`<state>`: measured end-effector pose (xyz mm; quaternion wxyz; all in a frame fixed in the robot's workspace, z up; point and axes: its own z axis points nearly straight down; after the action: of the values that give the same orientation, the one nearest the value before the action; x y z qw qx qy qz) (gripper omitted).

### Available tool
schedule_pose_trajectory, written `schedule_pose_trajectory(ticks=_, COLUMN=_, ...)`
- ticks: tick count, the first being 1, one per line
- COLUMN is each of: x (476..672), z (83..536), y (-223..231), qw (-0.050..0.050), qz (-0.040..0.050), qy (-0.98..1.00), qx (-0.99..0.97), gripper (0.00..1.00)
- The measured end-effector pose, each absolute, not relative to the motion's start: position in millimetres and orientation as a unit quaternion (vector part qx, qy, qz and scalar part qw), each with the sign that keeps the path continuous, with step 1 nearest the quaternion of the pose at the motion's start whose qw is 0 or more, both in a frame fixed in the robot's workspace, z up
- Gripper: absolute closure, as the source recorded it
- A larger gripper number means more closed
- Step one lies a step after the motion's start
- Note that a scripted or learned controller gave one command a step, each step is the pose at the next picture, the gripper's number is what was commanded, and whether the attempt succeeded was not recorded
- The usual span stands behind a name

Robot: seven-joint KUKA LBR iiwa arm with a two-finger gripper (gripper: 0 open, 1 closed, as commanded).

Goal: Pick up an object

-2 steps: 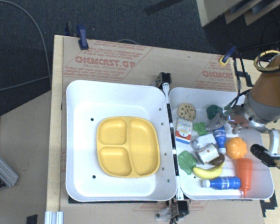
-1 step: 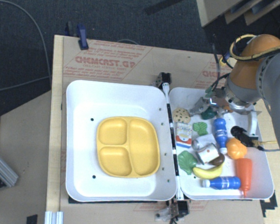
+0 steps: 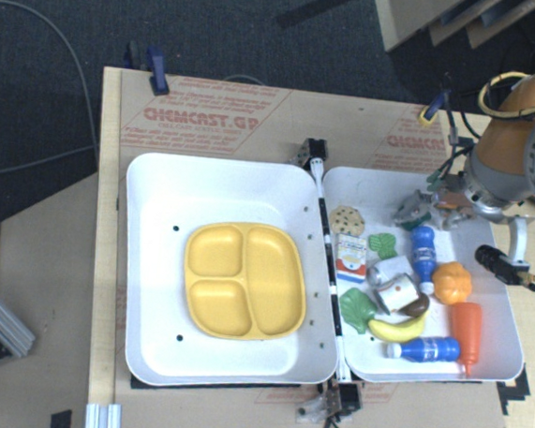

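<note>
**Arm poised over the right bin's far edge**

The jaws (image 3: pixel 425 207) hang above the far edge of the right bin (image 3: pixel 509 349); whether they are released or clenched cannot be told. Just beside them, toward the near edge, lies a blue bottle (image 3: pixel 422 252). An orange (image 3: pixel 452 282) sits nearby.
</note>
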<state>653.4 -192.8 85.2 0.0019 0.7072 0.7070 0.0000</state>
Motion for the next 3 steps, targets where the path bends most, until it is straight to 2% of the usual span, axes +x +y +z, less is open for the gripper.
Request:
schedule_pose_trajectory(ticks=1, x=654.5, z=96.0, y=-192.1, qw=0.004, qz=0.0007, qy=0.708, qx=0.707, gripper=1.0)
schedule_pose_trajectory(ticks=2, x=658.6, z=82.6, y=-145.1, qw=-0.008, qz=-0.0085, qy=0.706, qx=0.708, gripper=1.0)
schedule_pose_trajectory(ticks=3, x=601.2, z=134.8, y=-143.3, qw=0.0, qz=0.0, qy=0.707, qx=0.708, gripper=1.0)
